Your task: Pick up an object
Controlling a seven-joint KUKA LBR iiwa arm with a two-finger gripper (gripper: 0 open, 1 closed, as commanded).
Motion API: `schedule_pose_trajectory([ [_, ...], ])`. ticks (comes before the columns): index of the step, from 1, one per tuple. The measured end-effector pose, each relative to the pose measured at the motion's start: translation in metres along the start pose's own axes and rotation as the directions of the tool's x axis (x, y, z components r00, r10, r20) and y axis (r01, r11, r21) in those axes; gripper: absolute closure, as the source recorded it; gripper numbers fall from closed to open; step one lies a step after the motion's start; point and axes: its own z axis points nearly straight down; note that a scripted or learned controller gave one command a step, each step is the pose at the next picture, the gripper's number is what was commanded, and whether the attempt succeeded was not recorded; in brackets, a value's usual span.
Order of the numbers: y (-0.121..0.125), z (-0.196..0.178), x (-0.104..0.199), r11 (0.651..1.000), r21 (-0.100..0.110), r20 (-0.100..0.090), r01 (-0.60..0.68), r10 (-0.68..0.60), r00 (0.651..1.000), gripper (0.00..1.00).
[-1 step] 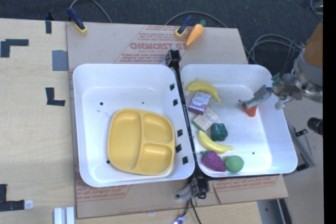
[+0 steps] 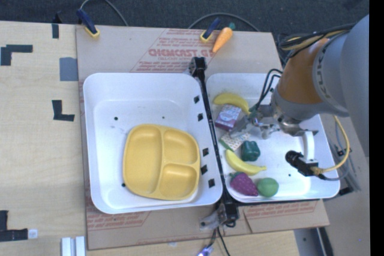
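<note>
The dark green toy pepper (image 2: 250, 150) is lying in the right bin (image 2: 312, 189), just below the gripper (image 2: 255, 124), whose finger opening I cannot tell. A purple packet (image 2: 227, 117) and bananas (image 2: 231, 101) are sitting beside it, a yellow divided plate (image 2: 161, 161) far left

You can read red print on the cardboard sheet (image 2: 168, 54) under the bins: it looks like "CHEMCAST", though its last letters are hard to make out; smaller red lines beneath it are too blurred to read
</note>
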Motion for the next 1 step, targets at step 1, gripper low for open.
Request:
schedule_pose_trajectory([
  [1,-0.0470,0.0095,-0.0027,1.000,-0.018,0.002,-0.002,0.002,1.000,0.00],
])
